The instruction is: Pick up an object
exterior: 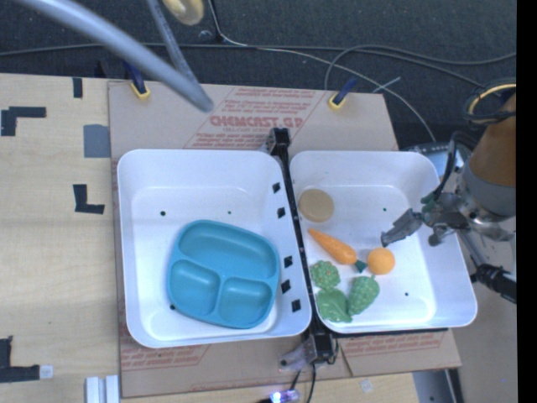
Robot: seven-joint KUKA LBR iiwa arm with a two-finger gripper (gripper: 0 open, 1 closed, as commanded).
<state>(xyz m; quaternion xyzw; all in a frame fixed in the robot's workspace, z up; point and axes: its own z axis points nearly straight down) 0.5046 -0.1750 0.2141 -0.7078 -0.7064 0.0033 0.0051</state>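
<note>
Hangs with fingers apart, the grey two-finger gripper (413, 225), nothing between them, just beside the small round orange plastic ball (381, 261) below-left: likely light, stiff, slippery, best pinched across its middle.

Two bins sit side by side on the worktop (50, 225). The left bin (134, 175) holds a divided tray (223, 273). In the right bin (419, 175) — a round disc (316, 205) at the back, carrot (332, 246) and orange (381, 261) mid-bin, leafy greens (342, 292) in front.
</note>
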